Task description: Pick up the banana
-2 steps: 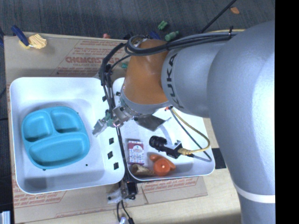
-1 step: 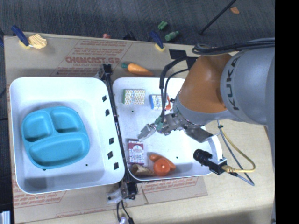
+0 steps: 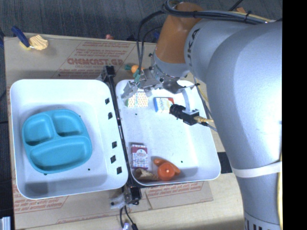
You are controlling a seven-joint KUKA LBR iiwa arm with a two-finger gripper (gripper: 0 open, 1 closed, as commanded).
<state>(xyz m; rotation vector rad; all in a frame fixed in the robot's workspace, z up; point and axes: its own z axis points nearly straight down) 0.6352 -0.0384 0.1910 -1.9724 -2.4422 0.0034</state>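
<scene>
Checking in on the feed from my end. The arm comes in from the right and fills most of that side. Its orange band sits above the far edge of the right bin. The tool is down at the far left corner of that bin, right next to the divider between the two bins. It's a clutter of metal bits at this angle, so I honestly can't tell if it's wide or narrow, and I don't see anything held in it.

Just beneath the tool, on the near side, lies a small pale checkered packet, with a white and blue carton beside it to the right.

The banana, as best I can make out, is the brownish lump at the near edge of the right bin, well apart from the tool. It's too small and dark to be sure. It sits just under a red packet, and an orange round fruit touches it on the right.

The left bin holds a blue divided plate. Both bins sit on the cardboard-covered desk.
</scene>
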